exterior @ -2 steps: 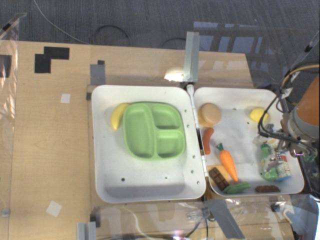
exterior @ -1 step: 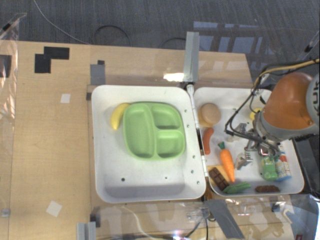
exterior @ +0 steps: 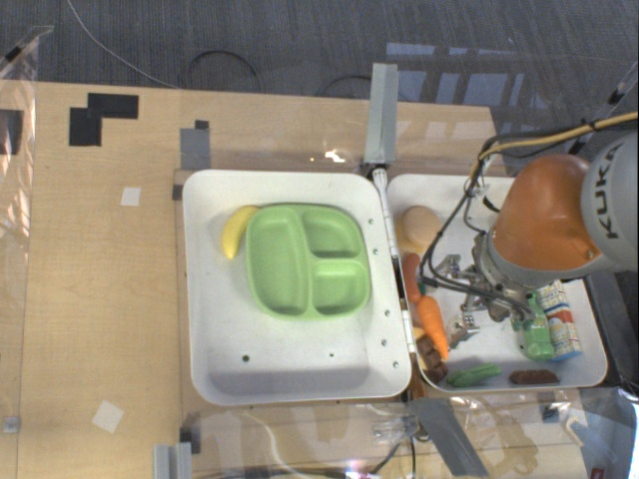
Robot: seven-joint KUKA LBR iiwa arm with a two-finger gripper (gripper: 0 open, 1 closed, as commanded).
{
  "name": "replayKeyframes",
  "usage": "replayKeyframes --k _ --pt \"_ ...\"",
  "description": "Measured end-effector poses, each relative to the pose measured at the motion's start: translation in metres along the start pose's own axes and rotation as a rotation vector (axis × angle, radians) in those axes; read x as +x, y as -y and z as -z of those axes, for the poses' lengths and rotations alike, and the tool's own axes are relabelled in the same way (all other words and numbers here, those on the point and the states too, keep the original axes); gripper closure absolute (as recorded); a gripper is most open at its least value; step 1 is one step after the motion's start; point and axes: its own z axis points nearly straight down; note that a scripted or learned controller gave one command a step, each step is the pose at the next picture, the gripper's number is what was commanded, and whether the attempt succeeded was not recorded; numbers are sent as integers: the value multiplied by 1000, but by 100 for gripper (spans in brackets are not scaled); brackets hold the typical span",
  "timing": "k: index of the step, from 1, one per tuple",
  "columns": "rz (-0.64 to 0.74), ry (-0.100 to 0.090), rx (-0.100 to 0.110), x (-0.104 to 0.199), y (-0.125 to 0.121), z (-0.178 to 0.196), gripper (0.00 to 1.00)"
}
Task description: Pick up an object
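Note:
My gripper (exterior: 477,312) hangs low over the middle of the right bin (exterior: 597,367), below the orange wrist band. Just to its left lies an orange carrot (exterior: 431,323), beside a red sausage-like piece (exterior: 410,277). A beige round object (exterior: 420,229) rests at the bin's far left corner. A green and white bottle (exterior: 547,327) lies right of the gripper. Near the front edge lie a green pea pod (exterior: 473,374), a small brown piece (exterior: 433,349) and a dark brown piece (exterior: 532,376). The arm hides part of the bin's middle.
The left bin (exterior: 210,297) holds a green divided plate (exterior: 305,260) with a yellow banana (exterior: 235,232) at its left edge. A metal divider rail (exterior: 394,267) separates the two bins. Cables loop around the wrist.

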Motion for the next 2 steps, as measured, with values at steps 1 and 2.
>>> replayKeyframes --k 1,2 --pt "7 18 3 -6 -1 14 100" --pt "-85 -2 6 1 118 120 100"
